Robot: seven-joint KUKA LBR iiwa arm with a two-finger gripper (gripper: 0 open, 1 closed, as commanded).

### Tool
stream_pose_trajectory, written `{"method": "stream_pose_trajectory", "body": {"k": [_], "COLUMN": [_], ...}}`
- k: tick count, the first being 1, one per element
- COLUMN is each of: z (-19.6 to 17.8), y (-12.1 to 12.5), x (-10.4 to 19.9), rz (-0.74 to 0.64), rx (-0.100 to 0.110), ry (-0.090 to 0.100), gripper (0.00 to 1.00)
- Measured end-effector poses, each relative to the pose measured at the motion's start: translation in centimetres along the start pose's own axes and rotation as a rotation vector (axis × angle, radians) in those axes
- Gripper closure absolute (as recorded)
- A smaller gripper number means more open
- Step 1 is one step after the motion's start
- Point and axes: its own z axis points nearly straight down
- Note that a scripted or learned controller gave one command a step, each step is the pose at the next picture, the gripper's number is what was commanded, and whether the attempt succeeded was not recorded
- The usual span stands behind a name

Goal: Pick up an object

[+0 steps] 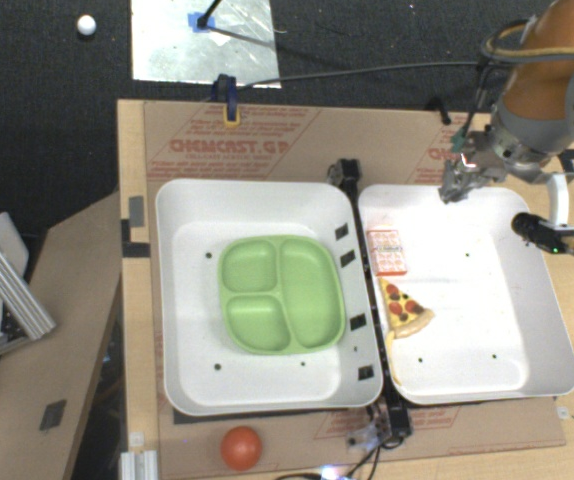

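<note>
A pizza slice [405,311] lies in the right bin [487,298] near its left wall. Just above it sits a small red and white packet [387,251]. A green sectioned plate [281,293] rests in the left bin [197,268]. My gripper [455,190] hangs over the back edge of the right bin, well up and to the right of the packet. Nothing shows between its fingers.
An orange ball [240,447] lies on the cardboard in front of the left bin. A black clamp strip [362,268] runs between the bins. A shiny foil sheet [205,28] and a small white ball [87,25] lie at the back.
</note>
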Motion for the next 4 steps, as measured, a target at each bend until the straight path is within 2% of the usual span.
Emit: {"method": "stream_pose_trajectory", "body": {"k": [1,2,4], "z": [0.5,-0.9,0.3], "y": [-1.7,-3.1,-6.1], "x": [4.2,9.3,20.4], "rz": [0.002,0.0,0.0], "rx": [0.002,0.001,0.002], "ry": [-0.001,0.0,0.0], "gripper": [1.0,1.0,1.0]}}
